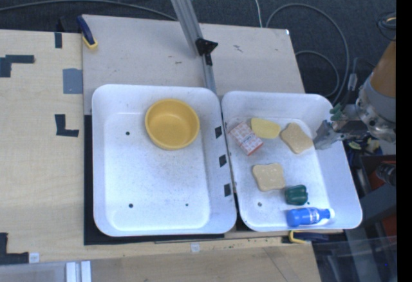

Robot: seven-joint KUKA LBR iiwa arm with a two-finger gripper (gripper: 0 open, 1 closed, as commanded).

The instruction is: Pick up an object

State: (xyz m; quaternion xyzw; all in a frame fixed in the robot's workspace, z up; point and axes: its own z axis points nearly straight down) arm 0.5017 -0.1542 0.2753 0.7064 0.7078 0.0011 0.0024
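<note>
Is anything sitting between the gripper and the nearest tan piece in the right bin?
Nothing visible does. The gripper is at the right bin's right rim, and the tan piece lies just to its left on the bin floor, with bare white floor between them. The yellow piece lies beyond it, farther left.

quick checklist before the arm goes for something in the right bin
1. Gripper over the right bin: ok, at its right wall.
2. Gripper free of any object: ok, nothing between its fingers.
3. Finger opening: cannot tell.
4. Nearest target, the tan sponge, free on top: ok.
5. Neighbours clear of it: not ok, the yellow piece lies close.
6. Blue bottle and green object out of the path: ok, at the near edge.
</note>
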